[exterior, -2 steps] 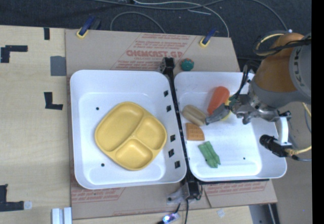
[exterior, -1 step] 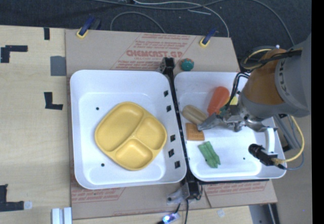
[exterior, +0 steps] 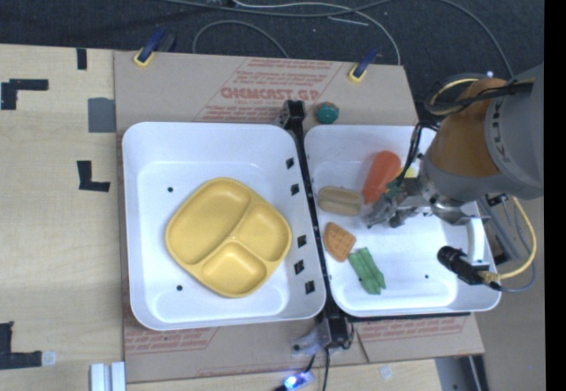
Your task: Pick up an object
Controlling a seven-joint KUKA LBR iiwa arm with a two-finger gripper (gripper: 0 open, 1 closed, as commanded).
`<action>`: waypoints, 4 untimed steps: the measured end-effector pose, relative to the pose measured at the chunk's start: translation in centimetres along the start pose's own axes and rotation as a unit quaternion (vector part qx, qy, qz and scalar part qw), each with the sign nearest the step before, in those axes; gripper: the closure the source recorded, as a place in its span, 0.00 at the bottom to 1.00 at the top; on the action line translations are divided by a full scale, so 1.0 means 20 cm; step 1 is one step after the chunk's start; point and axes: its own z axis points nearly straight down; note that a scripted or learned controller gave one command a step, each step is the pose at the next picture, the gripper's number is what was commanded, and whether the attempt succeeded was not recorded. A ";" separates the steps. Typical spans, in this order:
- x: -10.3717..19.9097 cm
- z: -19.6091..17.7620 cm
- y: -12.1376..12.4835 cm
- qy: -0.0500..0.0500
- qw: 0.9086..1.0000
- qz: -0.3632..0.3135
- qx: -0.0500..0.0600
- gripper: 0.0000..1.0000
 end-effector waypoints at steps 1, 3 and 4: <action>0.05 -0.29 0.02 -0.001 1.000 0.000 -0.001 1.00; 0.03 -0.81 -0.02 -0.001 1.000 0.000 -0.001 1.00; 0.32 -0.80 0.02 0.000 1.000 -0.003 0.002 1.00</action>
